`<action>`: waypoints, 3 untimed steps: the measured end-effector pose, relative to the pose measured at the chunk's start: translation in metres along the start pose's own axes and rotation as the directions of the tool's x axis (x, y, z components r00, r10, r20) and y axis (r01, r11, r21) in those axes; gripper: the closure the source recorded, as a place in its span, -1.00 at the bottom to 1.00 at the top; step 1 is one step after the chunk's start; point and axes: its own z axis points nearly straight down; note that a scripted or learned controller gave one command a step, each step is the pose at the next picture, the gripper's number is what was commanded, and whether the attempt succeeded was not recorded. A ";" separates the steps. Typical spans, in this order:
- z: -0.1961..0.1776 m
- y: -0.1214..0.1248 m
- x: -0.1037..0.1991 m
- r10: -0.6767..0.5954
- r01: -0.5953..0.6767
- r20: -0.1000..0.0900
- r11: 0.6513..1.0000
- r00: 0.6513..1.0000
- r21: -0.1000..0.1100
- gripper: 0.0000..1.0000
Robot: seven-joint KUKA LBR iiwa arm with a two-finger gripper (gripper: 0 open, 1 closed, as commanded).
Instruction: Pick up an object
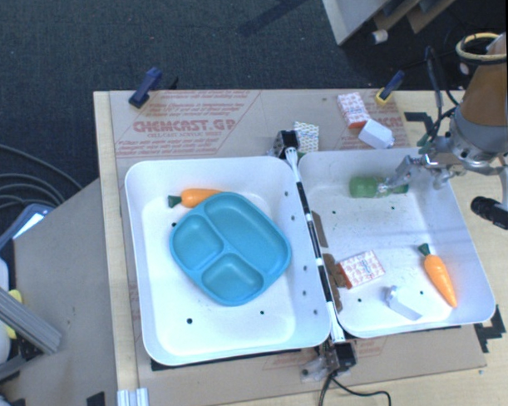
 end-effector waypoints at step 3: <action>0.047 -0.139 -0.003 -0.002 0.002 -0.011 1.000 1.000 0.006 -1.00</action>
